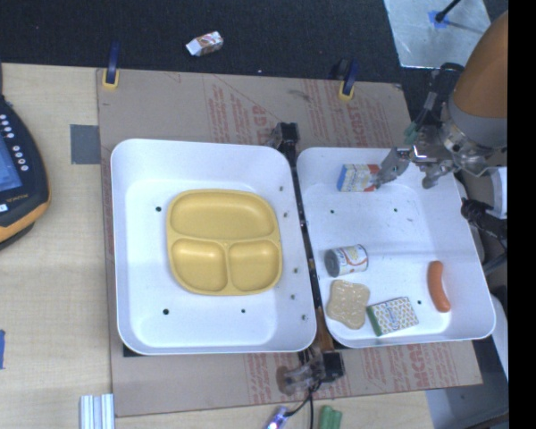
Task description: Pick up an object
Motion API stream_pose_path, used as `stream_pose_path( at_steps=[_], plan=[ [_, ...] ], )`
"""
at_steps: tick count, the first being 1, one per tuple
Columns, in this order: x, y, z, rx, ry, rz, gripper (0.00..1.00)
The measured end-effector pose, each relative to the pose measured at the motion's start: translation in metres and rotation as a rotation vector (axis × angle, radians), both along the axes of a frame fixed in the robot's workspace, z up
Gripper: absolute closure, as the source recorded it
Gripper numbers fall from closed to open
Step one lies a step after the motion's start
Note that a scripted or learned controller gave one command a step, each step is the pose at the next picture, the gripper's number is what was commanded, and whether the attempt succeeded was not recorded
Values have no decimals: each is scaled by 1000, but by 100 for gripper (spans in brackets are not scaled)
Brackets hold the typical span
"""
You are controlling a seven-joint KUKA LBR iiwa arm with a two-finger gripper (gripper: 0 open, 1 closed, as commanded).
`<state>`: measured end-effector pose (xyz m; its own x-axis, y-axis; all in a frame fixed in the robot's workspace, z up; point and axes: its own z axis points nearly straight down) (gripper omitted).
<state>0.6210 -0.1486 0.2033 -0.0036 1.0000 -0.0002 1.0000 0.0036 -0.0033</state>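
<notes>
A small blue and white box (pixel 357 178) lay near the top of the right bin (pixel 402 222). It may have been the thing to pick up. The pincer (pixel 386 170) was just beside the box on its right, and its dark tip seemed to touch the box's edge. I could not tell if the pincer was open or closed, or if it gripped the box.

Lower in the same bin lay a little can (pixel 347 259) on its side. Below the can was a tan piece shaped like toast (pixel 347 303). Right next to it sat a small green and white packet (pixel 392 315). An orange hot dog (pixel 439 286) lay by the bin's right wall, well apart from the others.

The left bin (pixel 143 177) held a yellow tray (pixel 223 240) with three parts.

Both bins sat on brown cardboard (pixel 250 105) on the worktop (pixel 45 311). An orange and grey hand controller (pixel 9 172) lay at the far left.
</notes>
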Motion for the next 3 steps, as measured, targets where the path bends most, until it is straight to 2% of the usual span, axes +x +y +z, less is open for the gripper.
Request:
stream_pose_path(
  at_steps=[1,2,3],
  plan=[
    [-46,49,-104,0,5,2,0],
    [-102,43,-112,0,1,2,0],
    [-17,-1,-12,-2,-5,0,0]
  ],
)
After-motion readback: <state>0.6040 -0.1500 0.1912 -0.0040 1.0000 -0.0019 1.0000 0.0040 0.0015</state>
